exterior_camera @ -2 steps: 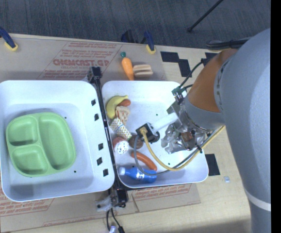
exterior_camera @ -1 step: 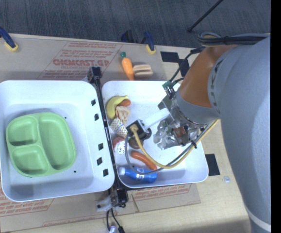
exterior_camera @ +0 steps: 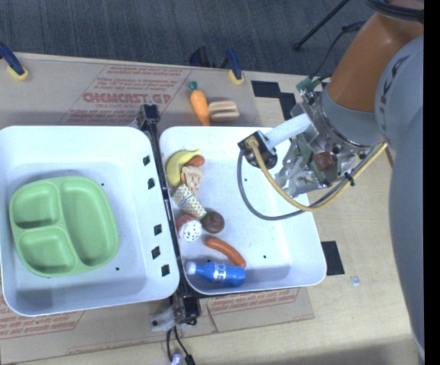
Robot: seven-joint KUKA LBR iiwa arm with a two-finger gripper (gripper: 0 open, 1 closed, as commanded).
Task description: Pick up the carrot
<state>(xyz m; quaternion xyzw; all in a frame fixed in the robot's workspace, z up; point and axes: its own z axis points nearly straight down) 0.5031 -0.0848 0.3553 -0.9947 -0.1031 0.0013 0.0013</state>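
The carrot [exterior_camera: 199, 105], orange with a small green top, lies on the cardboard just behind the back rim of the right bin [exterior_camera: 295, 234], outside both bins. It points roughly away from the camera. My gripper [exterior_camera: 299, 175] hangs over the right side of the right bin, well to the right of the carrot and nearer the camera. Yellow and black cables loop beneath it. Nothing from the bin shows in its grasp.
A tan bun-like toy [exterior_camera: 223, 112] lies right beside the carrot. The right bin's left side holds a banana [exterior_camera: 180, 164], a brown round toy [exterior_camera: 213, 221], a sausage [exterior_camera: 225, 251], a blue bottle [exterior_camera: 216, 273] and other small toys. A green divided plate [exterior_camera: 64, 223] sits in the left bin.
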